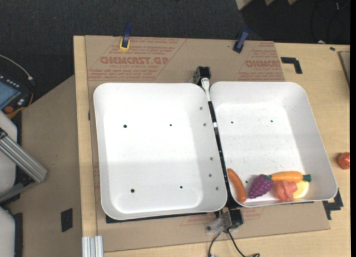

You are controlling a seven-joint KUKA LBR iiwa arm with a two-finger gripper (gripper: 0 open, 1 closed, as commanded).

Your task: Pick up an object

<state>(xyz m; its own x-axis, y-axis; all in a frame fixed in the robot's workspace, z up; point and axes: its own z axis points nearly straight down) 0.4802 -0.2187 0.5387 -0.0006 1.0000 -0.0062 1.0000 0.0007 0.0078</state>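
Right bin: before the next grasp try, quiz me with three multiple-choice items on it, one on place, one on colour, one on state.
1. Where in the right bin do the toys lie?
A. far edge
B. near edge
C. centre

2. What colour is the grape bunch?
A. purple
B. green
C. white

3. How does the carrot lie?
A. standing upright
B. alone in the left bin
C. flat, across the pile

Answers:
1 B: the toys crowd the wall nearest the camera.
2 A: the bunch is purple, next to the orange-red sausage.
3 C: the carrot lies flat over the reddish toy, green tip to the right.
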